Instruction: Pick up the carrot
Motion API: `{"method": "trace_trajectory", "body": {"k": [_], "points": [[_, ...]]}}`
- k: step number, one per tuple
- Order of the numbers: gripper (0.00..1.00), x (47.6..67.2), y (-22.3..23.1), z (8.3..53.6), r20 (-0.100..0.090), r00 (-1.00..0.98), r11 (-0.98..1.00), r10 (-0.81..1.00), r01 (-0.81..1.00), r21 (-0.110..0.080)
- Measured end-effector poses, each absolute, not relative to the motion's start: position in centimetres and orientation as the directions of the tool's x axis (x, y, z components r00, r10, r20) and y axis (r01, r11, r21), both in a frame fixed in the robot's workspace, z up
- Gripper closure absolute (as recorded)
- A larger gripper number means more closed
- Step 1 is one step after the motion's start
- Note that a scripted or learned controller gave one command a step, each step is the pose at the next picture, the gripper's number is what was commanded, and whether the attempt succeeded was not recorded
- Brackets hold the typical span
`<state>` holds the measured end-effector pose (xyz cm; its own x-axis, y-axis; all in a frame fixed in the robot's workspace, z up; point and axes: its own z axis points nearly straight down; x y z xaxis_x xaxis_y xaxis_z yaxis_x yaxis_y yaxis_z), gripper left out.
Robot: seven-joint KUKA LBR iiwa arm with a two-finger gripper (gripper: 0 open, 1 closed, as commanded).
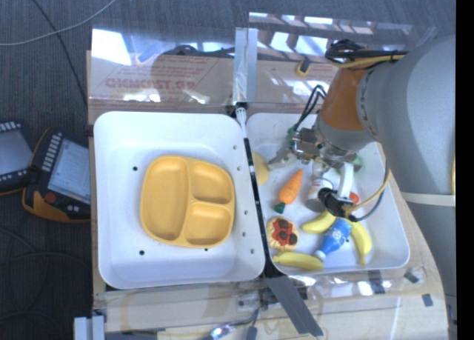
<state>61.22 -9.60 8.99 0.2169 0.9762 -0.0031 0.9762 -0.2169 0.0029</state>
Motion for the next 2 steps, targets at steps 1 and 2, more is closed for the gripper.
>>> {"method": "trace_trajectory", "body": {"k": [1, 2], "points": [[1.0, 61.3, -9.5, 9.7, -0.001, 0.215, -0.215, 0.977, 0.977, 0.001], [1.0, 63.9, -13.1, 9.1, -0.005, 0.583, -0.583, 0.812, 0.812, -0.017]]}}
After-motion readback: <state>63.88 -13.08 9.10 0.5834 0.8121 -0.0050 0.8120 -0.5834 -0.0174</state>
